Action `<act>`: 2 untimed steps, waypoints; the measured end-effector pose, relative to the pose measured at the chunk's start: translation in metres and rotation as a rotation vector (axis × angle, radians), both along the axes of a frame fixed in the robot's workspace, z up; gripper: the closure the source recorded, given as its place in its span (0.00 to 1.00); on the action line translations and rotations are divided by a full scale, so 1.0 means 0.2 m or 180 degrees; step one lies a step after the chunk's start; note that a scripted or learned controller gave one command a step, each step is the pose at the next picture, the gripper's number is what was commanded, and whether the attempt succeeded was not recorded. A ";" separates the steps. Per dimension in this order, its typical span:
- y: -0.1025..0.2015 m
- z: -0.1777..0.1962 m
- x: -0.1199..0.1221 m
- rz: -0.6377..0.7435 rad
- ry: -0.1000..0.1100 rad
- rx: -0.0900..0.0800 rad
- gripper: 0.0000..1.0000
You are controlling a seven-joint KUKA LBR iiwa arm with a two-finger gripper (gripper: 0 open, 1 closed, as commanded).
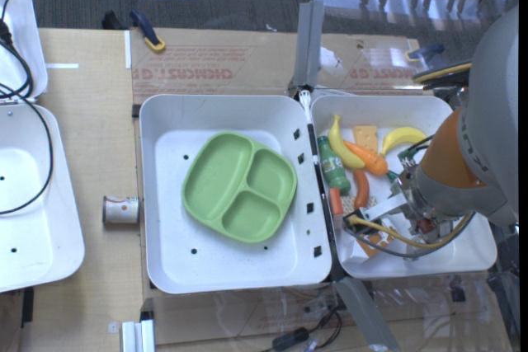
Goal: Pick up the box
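Gripper point(417, 218) sits low over the near-right part of the right bin point(437, 261), buried under the wrist, the orange band point(450, 157) and a loop of yellow cable point(388, 231). I can't tell from here how the fingers stand or whether anything is between them. Arm point(499, 111) comes in from the right and covers most of that bin's right half.

Box: the closest match I see is a flat tan box point(365, 136) at the far side of the right bin, lying between two bananas, well apart from the gripper. I read it as the box but the shape is small and partly overlapped.

Around it: one yellow banana point(337, 140) to its left, another yellow banana point(402, 138) to its right, an orange carrot point(367, 157) just in front, a green bottle point(332, 165) along the left wall, and an orange-red piece point(361, 190) nearer the gripper.

Left bin point(157, 202) holds a green divided plate point(239, 187), roughly centred, lying flat.

On the bench left of the bins I see a small can point(121, 210) on its side.
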State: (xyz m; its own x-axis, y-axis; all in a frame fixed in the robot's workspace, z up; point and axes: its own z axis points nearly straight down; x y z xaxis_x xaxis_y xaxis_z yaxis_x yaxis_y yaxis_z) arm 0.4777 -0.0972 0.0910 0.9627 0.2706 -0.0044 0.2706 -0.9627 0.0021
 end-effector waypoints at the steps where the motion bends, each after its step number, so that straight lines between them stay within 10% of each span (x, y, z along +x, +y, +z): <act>1: -0.08 0.00 0.28 -0.0211 0.0007 0.0009 0.00; 2: -0.29 0.00 -0.01 -0.0046 0.0007 0.0014 0.00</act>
